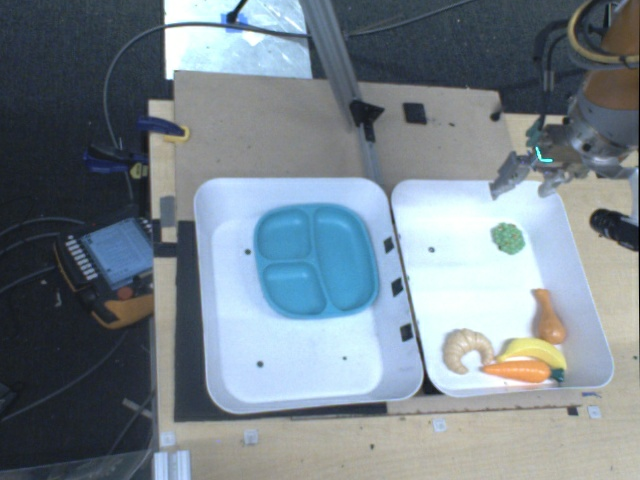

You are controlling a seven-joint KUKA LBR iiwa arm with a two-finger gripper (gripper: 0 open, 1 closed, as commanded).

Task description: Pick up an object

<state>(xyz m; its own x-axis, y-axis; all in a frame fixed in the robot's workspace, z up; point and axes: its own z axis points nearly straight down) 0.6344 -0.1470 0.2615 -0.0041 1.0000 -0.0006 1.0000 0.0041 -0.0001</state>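
I have the arm (600, 58) in from the right, with the gripper (528, 175) hanging over the back edge of the right bin (440, 298). Its two fingers stand apart with nothing between them, so no pick is made yet.

Right bin contents: a green broccoli (508, 238) nearest the gripper, lying alone on bare white floor toward the back. Farther forward, an orange-brown gourd-like piece (547, 316) near the right wall. In the front corner, a croissant (468, 349), banana (535, 351) and carrot (517, 372) are crowded together, the carrot touching the banana and lying just beside the croissant.

Left bin (225, 368) holds a blue plate (316, 259) with three compartments.

Step in hand, as I judge it: approach, before any descent. The broccoli looks like the easiest target, being close and well apart from the rest. Next move calls for shifting forward to centre over it, lowering with the jaws wide, then closing. It is small and round, so an off-centre close may knock it aside
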